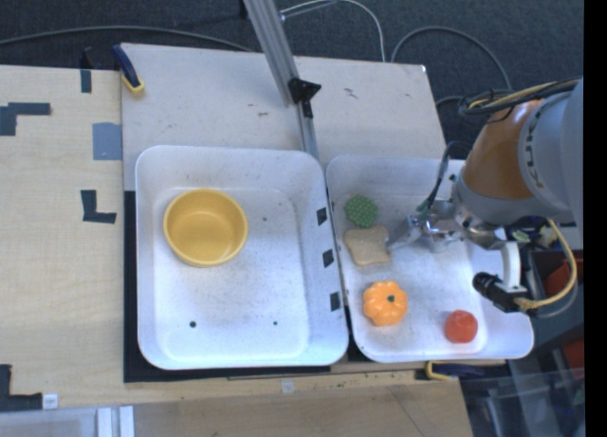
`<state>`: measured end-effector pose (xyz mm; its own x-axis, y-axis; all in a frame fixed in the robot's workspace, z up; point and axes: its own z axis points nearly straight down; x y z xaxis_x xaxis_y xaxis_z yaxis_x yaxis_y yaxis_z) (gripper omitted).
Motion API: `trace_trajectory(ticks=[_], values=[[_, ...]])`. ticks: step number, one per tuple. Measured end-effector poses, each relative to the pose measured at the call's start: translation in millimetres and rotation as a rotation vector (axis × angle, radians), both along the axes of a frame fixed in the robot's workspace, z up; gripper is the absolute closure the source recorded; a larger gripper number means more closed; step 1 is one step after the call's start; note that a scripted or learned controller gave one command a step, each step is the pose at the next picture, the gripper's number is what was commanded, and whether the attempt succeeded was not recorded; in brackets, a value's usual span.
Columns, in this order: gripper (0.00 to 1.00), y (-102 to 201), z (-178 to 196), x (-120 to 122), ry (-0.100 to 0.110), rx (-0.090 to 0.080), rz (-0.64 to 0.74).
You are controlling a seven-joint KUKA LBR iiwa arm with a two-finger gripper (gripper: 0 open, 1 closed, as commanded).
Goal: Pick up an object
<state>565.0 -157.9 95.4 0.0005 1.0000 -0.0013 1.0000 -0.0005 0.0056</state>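
The right bin [417, 174] holds a green bumpy ball [361, 209], a tan bread-like piece [366, 245], an orange pumpkin-shaped toy [385, 303] and a red tomato-like ball [461, 326]. My gripper [406, 233] hangs low over the right bin, just right of the tan piece, its tips pointing left toward it. Nothing shows between the fingers. The left bin [275, 321] holds a yellow bowl [205, 227].
A slanted metal pole [275, 37] with a black clamp rises behind the bins. Cables [531, 283] hang off the arm at the right bin's right edge. A blue and yellow tool [128, 69] lies at the board's back left corner.
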Motion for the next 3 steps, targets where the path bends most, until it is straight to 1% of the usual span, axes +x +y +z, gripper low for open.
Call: trace_trajectory(ticks=[1, 2, 3], values=[[1.0, 1, 11, 1, -0.004, -0.001, 0.002], [1.0, 3, 74, 2, 0.001, 0.0, 0.002], [1.0, 5, 118, 0, 0.002, 0.0, 0.002]])
